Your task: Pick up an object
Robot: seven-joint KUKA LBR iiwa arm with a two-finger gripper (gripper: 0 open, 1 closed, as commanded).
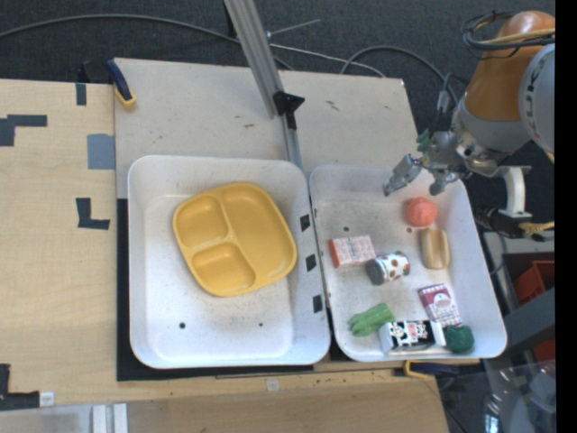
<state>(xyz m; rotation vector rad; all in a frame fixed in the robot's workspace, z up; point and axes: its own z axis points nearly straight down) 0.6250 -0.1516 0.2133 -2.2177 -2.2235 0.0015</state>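
My gripper point(420, 179) hangs open over the far end of the right bin point(347, 185), fingers spread apart with nothing between them. Just below it lies a red-orange ball point(420, 211), and next to that a tan bread roll point(435, 247). Further toward the front sit a small pink-and-white carton point(352, 250), a toppled cup with a dark base point(388, 267), a maroon packet point(438, 302), a green toy point(371, 318), a black-and-white milk carton point(410, 334) and a dark green lump point(460, 338).
The left bin point(153, 242) holds a yellow divided plate point(234, 237). A slanted metal pole point(257, 48) rises behind the bins. Cables run over the dark floor beyond the bench, and a clamp point(120, 82) sits at the board's far left corner.
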